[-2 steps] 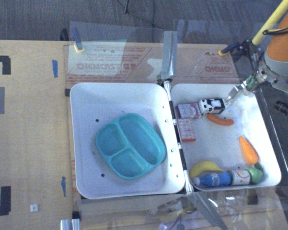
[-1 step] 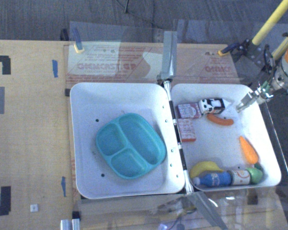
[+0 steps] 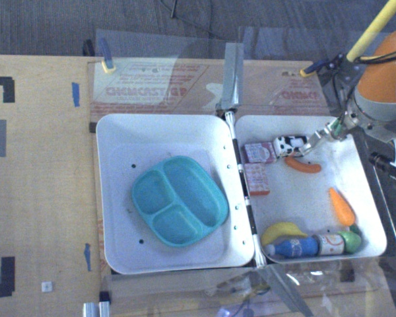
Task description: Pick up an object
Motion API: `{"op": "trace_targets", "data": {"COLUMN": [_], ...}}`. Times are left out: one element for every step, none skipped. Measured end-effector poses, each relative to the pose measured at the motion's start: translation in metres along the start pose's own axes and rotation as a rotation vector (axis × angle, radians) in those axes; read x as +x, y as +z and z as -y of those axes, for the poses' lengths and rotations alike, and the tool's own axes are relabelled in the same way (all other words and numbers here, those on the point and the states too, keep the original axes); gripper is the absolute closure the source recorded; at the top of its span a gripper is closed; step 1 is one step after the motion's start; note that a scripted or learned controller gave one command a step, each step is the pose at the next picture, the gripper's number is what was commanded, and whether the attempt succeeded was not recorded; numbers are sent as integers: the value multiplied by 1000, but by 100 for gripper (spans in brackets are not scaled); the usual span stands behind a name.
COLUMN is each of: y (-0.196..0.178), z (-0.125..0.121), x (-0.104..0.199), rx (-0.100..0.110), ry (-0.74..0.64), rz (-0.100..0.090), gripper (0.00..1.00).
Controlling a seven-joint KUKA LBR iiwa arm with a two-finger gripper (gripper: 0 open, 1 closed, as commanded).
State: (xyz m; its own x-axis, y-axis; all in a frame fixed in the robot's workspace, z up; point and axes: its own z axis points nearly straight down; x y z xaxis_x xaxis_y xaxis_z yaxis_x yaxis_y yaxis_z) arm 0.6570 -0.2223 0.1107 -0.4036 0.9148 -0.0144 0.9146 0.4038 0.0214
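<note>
While the grey arm (image 3: 376, 91) with its orange band reaches in over the far right corner of the right bin (image 3: 373, 197), its gripper (image 3: 315, 142) sits low at the far end of that bin, tips right beside a small black-and-white cow-patterned object (image 3: 289, 144); whether the tips touch it cannot be told, and nothing is seen clamped between them. How the tool stands, spread or pressed together, cannot be told at this scale. Contents of the right bin, placed relative to the cow-patterned object: an orange sausage-shaped item (image 3: 303, 166) just in front of it, close under the gripper; a pinkish box (image 3: 258, 152) just beside it toward the dividing wall; a second pinkish box (image 3: 256, 179) in front of the first, along the same wall; a carrot (image 3: 342, 207) well apart, toward the near right side; a banana (image 3: 283, 231) in the near part of the bin; a bottle with a blue body and white label (image 3: 310, 246) lying on its side along the near wall, touching the banana; a green round item (image 3: 353, 241) at the bottle's right end. Left bin (image 3: 112, 197): one teal three-compartment plate (image 3: 179, 200), lying flat near its middle, turned at an angle to the bin walls.
</note>
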Motion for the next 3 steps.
{"op": "trace_targets", "data": {"y": [-13,-13,-14], "z": [-2,-2,35], "x": [0,0,15], "rx": [-4,-3,19], "ry": [-2,-2,6], "rz": [3,3,-12], "gripper": [100,0,0]}}
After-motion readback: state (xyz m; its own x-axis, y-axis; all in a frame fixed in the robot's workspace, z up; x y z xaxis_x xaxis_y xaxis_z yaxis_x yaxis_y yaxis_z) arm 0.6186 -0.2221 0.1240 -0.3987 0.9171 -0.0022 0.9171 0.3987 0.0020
